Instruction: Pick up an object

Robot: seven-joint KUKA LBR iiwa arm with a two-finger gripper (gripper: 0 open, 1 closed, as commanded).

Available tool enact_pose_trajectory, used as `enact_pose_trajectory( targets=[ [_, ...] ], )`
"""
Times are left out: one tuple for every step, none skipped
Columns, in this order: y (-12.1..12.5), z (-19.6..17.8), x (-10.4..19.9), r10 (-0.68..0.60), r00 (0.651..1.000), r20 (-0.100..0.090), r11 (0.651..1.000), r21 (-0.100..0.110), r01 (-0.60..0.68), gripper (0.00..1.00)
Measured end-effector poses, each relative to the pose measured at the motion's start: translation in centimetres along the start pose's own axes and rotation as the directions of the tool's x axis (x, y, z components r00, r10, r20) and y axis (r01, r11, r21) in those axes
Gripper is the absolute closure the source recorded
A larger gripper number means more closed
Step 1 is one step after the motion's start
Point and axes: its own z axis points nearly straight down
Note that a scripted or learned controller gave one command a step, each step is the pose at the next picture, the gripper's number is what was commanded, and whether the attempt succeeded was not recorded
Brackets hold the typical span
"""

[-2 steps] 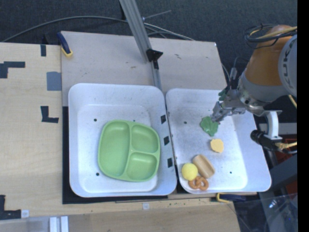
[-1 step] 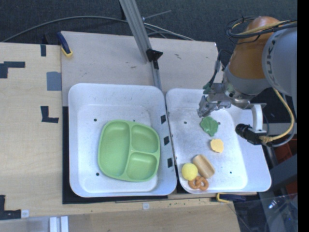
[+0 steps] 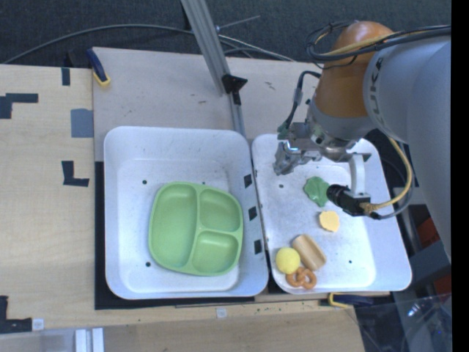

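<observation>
My gripper (image 3: 283, 167) hangs over the far left part of the right bin (image 3: 381, 262), close to the wall between the two bins. A green leafy toy (image 3: 316, 190) lies just to its right and a little nearer. Closer to the front are a yellow slice (image 3: 329, 221), a tan bread roll (image 3: 310, 250), a yellow ball (image 3: 287, 259) and a small orange pretzel (image 3: 301, 278). I see nothing held under the gripper.
The left bin (image 3: 124, 167) holds a light green divided plate (image 3: 196, 228). A grey metal pole (image 3: 209, 35) slants down to the bins' far edge. A black cable connector (image 3: 348, 199) hangs beside the green toy.
</observation>
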Motion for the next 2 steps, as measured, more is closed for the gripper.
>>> enact_pose_trajectory(
  targets=[
    [1.8, -1.2, 5.4, -0.001, 1.000, -0.001, 1.000, -0.003, 0.001, 1.00],
    [3.8, -2.2, 10.7, -0.001, 1.000, -0.001, 1.000, -0.002, 0.001, 1.00]
  ],
)
